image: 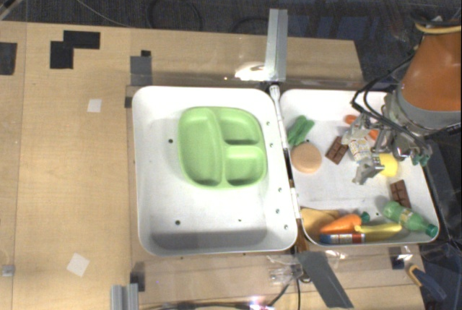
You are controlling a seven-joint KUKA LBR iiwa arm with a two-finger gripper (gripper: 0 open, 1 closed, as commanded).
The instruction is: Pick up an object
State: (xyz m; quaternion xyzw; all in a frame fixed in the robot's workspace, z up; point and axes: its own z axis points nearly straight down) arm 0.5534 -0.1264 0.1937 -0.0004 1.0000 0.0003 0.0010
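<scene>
Objects, right bin (317, 194): tan disc (307, 157), green piece (299, 131), brown blocks, carrot (339, 223). Claw (367, 165) low among them; finger state cannot be told.

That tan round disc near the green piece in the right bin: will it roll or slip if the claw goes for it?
The tan disc lies flat, so it probably won't roll. It looks rigid and low, so fingers may slip over its rounded edge. The green piece sits close beside it and might get nudged.
</scene>
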